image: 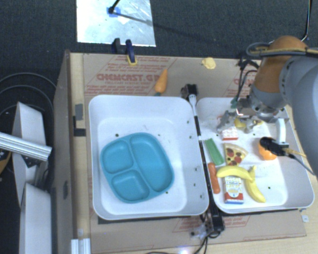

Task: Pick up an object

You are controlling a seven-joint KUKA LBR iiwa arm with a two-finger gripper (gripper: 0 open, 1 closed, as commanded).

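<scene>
Pincer [234,121] low in right bin [302,192] | grip state unclear | banana [243,177] nearby

The right bin [299,194] is crowded along its left and middle: a green stick [214,151], a pizza slice [235,154], a banana [244,177], a small carton [233,189] and an orange piece [267,148] lie close together. Bare floor shows at its lower right. In the left bin [148,107], 1 blue divided plate [136,165] sits centrally, with white floor around it.
</scene>
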